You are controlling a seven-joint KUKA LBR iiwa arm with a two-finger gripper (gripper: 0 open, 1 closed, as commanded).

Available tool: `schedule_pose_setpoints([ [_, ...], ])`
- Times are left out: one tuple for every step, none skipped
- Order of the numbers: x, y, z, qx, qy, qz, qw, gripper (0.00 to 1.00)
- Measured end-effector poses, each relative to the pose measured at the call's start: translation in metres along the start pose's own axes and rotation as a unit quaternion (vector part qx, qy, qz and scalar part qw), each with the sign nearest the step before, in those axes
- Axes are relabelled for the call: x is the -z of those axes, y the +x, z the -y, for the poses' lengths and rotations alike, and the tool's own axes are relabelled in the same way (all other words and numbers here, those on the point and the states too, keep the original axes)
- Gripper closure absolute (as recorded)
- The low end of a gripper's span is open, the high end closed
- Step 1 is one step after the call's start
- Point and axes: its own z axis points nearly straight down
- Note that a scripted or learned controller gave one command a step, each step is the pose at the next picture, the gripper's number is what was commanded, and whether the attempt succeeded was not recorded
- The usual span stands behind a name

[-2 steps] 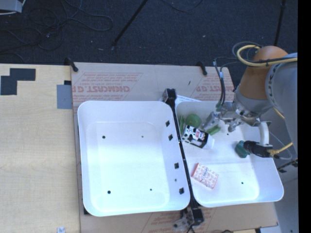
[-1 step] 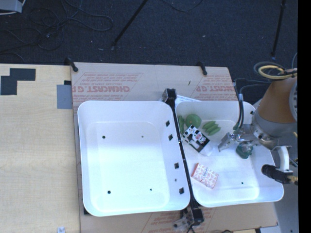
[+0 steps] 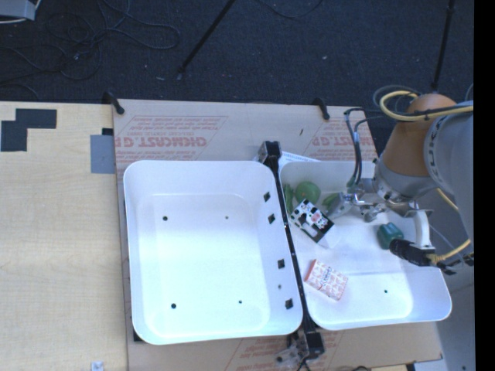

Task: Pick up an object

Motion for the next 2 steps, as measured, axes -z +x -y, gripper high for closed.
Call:
schedule_pose_setpoints([
  [0.018,-0.008,0.044,-0.002,0.002,-0.001,1.0,0.0],
  [0.2,0.011,-0.003,0.001,-0.008,0.002,1.0,0.0],
])
